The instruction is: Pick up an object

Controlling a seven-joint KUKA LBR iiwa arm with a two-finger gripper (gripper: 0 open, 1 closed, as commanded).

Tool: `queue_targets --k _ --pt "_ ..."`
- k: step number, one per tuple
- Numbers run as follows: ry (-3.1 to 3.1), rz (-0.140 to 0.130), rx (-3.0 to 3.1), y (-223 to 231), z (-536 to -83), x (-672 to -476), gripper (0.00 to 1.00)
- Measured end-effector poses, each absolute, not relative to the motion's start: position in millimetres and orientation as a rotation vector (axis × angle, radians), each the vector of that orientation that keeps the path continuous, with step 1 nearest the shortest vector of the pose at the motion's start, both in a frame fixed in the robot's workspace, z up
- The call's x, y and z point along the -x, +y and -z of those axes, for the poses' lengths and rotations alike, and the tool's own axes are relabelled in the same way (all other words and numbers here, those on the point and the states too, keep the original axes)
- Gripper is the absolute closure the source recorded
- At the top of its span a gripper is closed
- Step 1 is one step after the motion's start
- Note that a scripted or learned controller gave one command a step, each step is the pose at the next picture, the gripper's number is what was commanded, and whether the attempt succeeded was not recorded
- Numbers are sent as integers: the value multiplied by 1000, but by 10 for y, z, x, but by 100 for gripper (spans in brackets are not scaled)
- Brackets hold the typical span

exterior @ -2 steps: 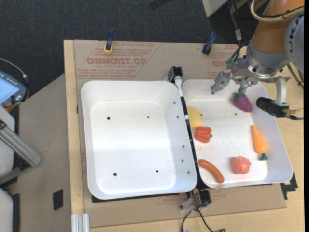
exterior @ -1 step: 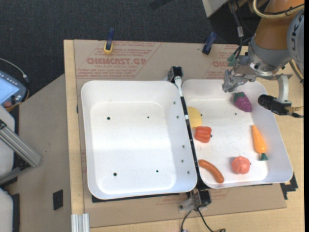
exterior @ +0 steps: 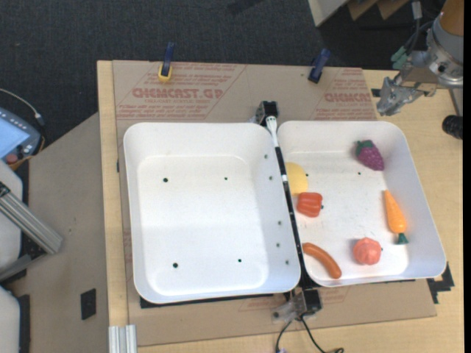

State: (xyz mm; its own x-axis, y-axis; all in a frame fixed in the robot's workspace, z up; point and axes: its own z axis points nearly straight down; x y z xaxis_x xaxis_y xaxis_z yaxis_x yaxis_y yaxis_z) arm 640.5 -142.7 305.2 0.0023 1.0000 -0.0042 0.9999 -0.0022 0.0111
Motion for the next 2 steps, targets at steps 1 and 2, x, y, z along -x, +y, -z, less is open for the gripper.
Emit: queue_targets --k 1,2 --pt "2218 -3 -2217 -1406 -3100 -6405 100" --pt "2216 -4 -2213 -1406 -3206 -6411 100"
